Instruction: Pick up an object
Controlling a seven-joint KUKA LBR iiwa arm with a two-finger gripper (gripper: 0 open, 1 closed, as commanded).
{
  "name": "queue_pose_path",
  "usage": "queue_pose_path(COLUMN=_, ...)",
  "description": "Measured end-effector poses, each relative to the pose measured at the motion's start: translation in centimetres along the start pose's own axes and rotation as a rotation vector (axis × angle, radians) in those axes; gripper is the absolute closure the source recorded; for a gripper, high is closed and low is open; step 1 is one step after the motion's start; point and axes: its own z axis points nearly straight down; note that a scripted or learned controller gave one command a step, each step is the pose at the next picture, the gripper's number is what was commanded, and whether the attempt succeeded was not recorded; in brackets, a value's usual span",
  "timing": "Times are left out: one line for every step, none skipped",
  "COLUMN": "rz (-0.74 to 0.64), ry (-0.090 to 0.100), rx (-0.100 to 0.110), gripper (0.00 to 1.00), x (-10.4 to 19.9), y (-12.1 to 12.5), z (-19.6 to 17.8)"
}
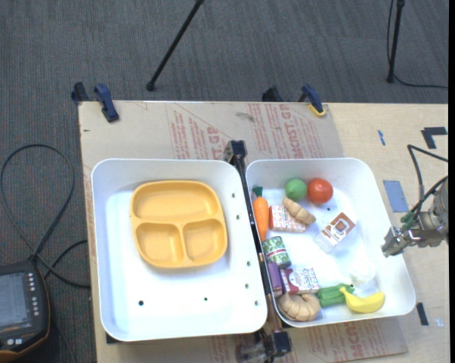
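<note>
Beside the right bin (379, 184), the hand (400, 242) hovers low.

At the right edge shows the robot's grey metal gripper (397, 242), a small blocky piece with pale highlights and tiny green spots. Thin dark cables (425, 174) loop above it.

Glossy white plastic bins (106, 203), matt yellow plastic tray (180, 223), bare wooden bench (212, 123)
</note>
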Motion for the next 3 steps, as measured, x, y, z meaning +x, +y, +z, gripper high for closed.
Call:
queue_pose_path(rz=-0.001, ry=0.001, rx=0.002, gripper=1.0, x=7.2, y=-0.1, z=12.4)
queue_pose_path(rz=-0.007, ry=0.016, rx=0.007, gripper=1.0, x=2.2, y=0.0, z=12.4)
queue_pose_path(rz=-0.002, ry=0.001, rx=-0.003, gripper=1.0, x=9.7, y=0.1, z=-3.4)
